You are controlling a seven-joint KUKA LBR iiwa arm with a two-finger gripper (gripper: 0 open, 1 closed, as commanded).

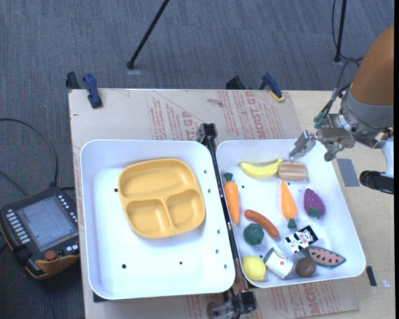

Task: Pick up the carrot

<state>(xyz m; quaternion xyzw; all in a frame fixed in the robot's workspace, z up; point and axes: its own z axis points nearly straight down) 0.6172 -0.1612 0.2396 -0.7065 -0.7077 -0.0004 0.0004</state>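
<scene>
Carrot is what I am after, and I see it lying in the right bin below the end effector, toward the near side of the view, its pointed tip aimed up at the end effector and its green top at the far end. A second carrot lies further to the left of the end effector, along the bin's left wall, also well below it. The end effector hangs over the upper right corner of the right bin with its two fingers spread fairly wide and nothing between them. Just below and slightly left of it sits a tan bread-like block, touching the tip of a banana that stretches off to the left. Below and a little right of the end effector is a purple eggplant-like piece, just beside the first carrot. Further down I make out a red sausage, a dark green round vegetable, a lemon, a small black and white item, a white block, a brown round piece and a watermelon slice, all well apart from the end effector. Far off to its left, the left bin holds a yellow divided plate. Both bins rest on the worktop, and a handheld control pendant lies on the floor beyond the left bin.
</scene>
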